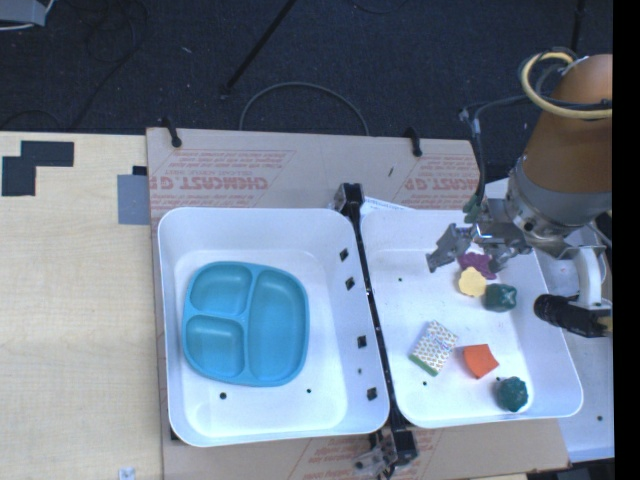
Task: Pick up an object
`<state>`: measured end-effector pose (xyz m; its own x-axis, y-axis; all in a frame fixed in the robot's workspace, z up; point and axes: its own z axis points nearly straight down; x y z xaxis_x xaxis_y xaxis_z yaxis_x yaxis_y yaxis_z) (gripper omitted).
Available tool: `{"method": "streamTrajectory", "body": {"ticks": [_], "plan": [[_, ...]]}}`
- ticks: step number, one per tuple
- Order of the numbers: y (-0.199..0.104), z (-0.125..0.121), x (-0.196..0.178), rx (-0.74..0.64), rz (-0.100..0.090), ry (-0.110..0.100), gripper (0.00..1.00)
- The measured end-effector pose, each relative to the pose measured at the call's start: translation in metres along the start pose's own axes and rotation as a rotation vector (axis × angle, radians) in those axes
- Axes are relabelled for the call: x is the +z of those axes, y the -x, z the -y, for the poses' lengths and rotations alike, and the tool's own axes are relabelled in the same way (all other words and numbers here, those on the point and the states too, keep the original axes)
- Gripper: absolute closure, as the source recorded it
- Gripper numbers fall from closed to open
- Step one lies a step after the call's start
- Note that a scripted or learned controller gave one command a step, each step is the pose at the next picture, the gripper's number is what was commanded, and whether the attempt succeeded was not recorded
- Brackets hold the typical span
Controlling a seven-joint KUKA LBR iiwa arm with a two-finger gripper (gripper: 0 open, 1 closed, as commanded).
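Observation:
My gripper hangs over the back of the right bin, open, with its fingers spread to either side of a small purple object. The purple object lies on the bin floor just below the gripper and is partly hidden by it. Right in front of it sit a yellow lump and a teal-green piece. Nearer the front of the bin lie a patterned green-and-white block, an orange block and a dark teal ball.
The left bin holds a blue divided plate. A black divider runs between the two bins. A black cylindrical part sticks out at the right bin's right rim. The arm's grey and orange body stands over the back right corner.

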<state>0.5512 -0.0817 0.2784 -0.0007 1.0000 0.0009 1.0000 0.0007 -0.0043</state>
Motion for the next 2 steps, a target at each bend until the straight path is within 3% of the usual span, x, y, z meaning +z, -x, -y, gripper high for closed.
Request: {"method": "streamTrajectory", "body": {"ticks": [2], "plan": [[0.001,0.010,0.102,0.001,0.000,-0.005,0.00]]}}
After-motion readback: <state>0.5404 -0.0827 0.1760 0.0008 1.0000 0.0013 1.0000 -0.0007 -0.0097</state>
